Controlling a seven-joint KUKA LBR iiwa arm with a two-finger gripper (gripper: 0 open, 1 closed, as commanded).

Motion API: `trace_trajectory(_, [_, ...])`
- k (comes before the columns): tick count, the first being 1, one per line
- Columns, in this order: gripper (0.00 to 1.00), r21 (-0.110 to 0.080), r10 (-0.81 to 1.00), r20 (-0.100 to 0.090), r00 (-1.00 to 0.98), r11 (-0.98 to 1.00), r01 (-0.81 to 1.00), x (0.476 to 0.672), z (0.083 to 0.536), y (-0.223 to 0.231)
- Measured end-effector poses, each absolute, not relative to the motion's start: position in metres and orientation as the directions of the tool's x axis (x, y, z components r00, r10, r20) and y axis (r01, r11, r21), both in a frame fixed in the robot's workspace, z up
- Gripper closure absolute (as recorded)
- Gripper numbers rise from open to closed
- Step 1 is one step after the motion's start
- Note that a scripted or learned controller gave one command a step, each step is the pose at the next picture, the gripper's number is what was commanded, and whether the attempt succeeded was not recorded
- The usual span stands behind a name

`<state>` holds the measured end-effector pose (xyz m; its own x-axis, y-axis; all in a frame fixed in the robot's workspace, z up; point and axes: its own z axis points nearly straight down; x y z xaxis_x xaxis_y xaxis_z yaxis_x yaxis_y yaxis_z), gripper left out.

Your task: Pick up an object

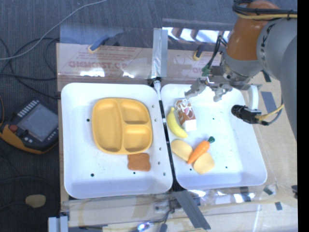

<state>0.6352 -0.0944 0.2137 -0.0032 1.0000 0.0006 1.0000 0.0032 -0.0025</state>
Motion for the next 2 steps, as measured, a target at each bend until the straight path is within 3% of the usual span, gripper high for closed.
trace_trajectory(1, [0.00, -0.002, 1.000, 0.001, -0.003, 0.003, 1.000, 0.635, 0.214, -0.094])
trace_trajectory(2, [0.00, -0.002, 0.974, 0.001, -0.228, 0.228, 0.974, 0.601, 0.099, -0.107])
